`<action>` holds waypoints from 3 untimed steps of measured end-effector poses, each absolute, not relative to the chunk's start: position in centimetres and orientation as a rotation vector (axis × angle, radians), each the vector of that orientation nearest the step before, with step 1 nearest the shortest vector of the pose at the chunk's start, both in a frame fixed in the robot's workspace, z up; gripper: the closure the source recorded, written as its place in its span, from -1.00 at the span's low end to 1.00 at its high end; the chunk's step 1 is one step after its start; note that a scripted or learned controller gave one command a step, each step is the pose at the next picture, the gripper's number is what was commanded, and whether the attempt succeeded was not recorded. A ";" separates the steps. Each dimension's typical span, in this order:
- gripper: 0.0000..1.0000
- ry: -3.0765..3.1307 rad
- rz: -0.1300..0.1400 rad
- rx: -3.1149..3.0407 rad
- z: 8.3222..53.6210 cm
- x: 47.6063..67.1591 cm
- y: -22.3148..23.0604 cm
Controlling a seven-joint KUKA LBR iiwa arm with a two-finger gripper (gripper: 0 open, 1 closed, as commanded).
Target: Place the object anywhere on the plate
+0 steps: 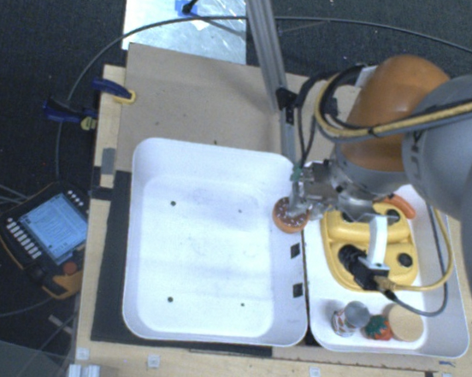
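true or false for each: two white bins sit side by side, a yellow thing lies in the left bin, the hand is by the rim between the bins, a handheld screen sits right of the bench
1. Two white bins sit side by side: true.
2. A yellow thing lies in the left bin: false, it lies in the right bin.
3. The hand is by the rim between the bins: true, near a small brown round thing.
4. A handheld screen sits right of the bench: false, left.

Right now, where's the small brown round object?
Camera view: the brown round object sits at the left bin's right rim, just under the gripper, left of the yellow item.
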State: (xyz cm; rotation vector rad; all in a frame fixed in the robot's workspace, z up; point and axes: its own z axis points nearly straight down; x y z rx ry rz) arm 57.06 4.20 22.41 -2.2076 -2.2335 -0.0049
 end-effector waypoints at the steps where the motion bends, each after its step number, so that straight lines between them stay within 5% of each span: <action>1: 1.00 -2.233 -0.004 -2.209 23.5 55.5 9.6; 2: 1.00 -2.229 0.001 -2.212 21.5 54.1 11.9; 3: -1.00 -2.227 -0.001 -2.216 21.6 54.2 11.8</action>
